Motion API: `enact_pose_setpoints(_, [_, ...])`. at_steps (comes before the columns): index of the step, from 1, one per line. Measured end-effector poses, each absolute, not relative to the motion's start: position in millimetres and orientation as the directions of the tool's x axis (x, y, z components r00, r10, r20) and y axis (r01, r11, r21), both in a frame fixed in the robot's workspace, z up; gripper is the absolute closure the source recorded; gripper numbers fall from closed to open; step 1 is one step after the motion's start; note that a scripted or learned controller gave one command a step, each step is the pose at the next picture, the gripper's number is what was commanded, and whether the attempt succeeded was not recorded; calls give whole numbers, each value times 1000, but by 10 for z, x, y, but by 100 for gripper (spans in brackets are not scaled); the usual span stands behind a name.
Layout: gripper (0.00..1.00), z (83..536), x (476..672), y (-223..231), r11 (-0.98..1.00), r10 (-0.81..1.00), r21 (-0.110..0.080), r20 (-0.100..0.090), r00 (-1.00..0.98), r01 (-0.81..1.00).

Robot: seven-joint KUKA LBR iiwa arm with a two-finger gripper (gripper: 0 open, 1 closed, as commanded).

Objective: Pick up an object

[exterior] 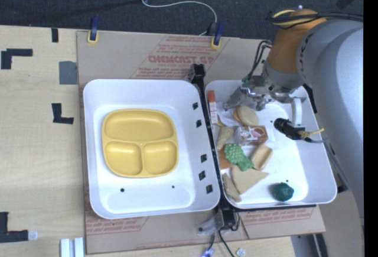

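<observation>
On the flat brown cardboard sheet [177, 59] under my two bins I read red printed letters that look like "CHEMCAST GP", upside down and blurred.

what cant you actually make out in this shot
- Gripper, camera view: the wrist above it hides whether it holds anything.
- Pile of food items in the right bin: overlapping and too small to name each piece.
- Printing on the cardboard: blurred, partly under the left bin.

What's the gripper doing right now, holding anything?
Gripper: above the back of the right bin, over the pile of objects; its state cannot be told.
</observation>
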State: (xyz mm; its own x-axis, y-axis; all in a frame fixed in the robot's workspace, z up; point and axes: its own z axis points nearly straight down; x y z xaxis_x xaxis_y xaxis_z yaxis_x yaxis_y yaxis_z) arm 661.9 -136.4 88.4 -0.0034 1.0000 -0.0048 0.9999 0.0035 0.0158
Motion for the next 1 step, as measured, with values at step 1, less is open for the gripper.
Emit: enact_pose_setpoints(1, [100,901,6585,-1353,4,1000,-1,-1,-4,1000])
